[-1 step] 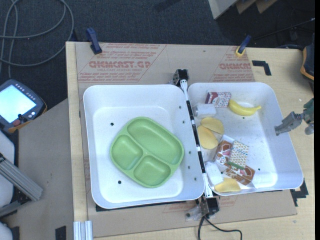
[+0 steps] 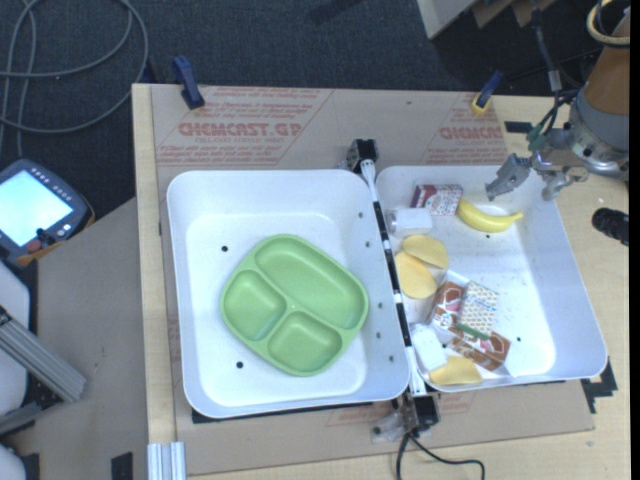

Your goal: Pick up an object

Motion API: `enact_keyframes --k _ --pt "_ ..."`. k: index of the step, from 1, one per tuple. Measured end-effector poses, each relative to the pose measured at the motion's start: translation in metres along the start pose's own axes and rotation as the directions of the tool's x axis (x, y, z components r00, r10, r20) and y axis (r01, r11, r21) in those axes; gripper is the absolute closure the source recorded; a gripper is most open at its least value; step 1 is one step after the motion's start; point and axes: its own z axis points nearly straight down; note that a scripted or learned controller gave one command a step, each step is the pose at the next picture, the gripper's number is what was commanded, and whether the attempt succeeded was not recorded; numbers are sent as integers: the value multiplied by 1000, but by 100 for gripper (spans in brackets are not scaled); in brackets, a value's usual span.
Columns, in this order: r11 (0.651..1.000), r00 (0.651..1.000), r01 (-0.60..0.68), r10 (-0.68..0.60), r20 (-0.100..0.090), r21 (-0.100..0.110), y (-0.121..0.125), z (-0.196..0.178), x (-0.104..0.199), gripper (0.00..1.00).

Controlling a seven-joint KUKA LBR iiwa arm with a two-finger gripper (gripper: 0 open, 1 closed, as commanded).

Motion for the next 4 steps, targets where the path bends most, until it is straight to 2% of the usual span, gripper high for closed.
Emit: enact_keyframes --k 1,2,3,4 --pt "1000 1000 0 0 1 0 35 72 1 0" --pt "1000 1000 0 0 0 11 34 120 32 0" --pt "1000 1000 1 -1 0 8 35 110 33 100" --pt "1000 1000 1 -1 0 9 35 110 33 0"
